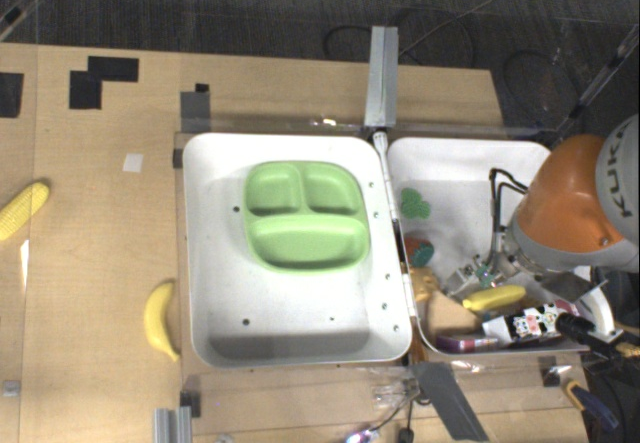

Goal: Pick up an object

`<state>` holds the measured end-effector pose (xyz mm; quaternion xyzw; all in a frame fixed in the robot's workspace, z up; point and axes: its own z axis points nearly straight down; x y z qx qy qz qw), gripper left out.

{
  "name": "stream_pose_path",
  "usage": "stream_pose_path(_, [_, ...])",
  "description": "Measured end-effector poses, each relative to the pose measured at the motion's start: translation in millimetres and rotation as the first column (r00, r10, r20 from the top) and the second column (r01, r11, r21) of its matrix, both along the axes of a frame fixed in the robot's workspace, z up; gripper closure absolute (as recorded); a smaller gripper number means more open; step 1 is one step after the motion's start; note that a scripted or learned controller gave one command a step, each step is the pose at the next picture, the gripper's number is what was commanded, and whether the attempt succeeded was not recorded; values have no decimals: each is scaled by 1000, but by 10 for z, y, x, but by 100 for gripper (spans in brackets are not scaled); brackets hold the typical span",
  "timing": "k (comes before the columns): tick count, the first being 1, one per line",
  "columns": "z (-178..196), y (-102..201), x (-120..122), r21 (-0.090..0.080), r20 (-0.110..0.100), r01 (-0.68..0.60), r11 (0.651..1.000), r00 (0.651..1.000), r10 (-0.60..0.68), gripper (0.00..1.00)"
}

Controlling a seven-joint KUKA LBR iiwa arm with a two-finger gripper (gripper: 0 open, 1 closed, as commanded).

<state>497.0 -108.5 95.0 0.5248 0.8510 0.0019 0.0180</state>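
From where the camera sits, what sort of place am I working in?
Likely a robotics lab grasping bench: two white bins, left and right, a KUKA arm, and toy food such as a banana.

My arm (585,206) is over the right bin (455,166), wrist low above the clutter: yellow piece (493,298), green item (414,202), red-teal toy (420,253). Left bin (215,231) holds a green divided plate (304,214). Banana (158,319) and corn (22,210) on the bench.

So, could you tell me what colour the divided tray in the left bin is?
Light green tray, in the camera view.
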Motion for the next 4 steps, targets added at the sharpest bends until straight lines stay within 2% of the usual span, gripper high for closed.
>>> stream_pose_path(1, [-43,-45,200,23,-23,523,852,852,-523,0])
stream_pose_path(2, [-33,-148,-31,20,-10,296,955,955,-296,0])
stream_pose_path(3, [-30,-86,-31,15,-7,239,971,971,-239,0])
stream_pose_path(4, [-11,-19,-10,3,2,4,1000,1000,-4,0])
